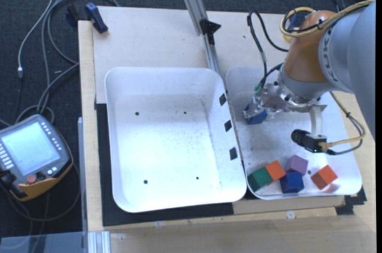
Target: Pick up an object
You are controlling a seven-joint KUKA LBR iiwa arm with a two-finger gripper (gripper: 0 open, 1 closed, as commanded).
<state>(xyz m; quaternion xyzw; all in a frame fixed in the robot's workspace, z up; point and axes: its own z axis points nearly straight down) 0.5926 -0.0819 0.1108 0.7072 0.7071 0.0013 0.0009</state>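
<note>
Nearest the camera, five small hard-edged blocks cluster in the right bin's (352,183) front corner: green (259,177), two orange (275,170) (324,176), blue (292,182) and purple (296,164). A sixth, small blue block (257,117), sits higher in that bin, clamped between the fingers of the gripper (255,113). The left bin (161,138), smooth white plastic speckled with dark flecks, lies beside it.

Even, fairly bright light falls from above on my bench (149,25). The left bin (161,138) glares nearly blown-out white, with soft shadows along its walls. My arm (340,43) looks slightly soft; overall sharpness is moderate.
</note>
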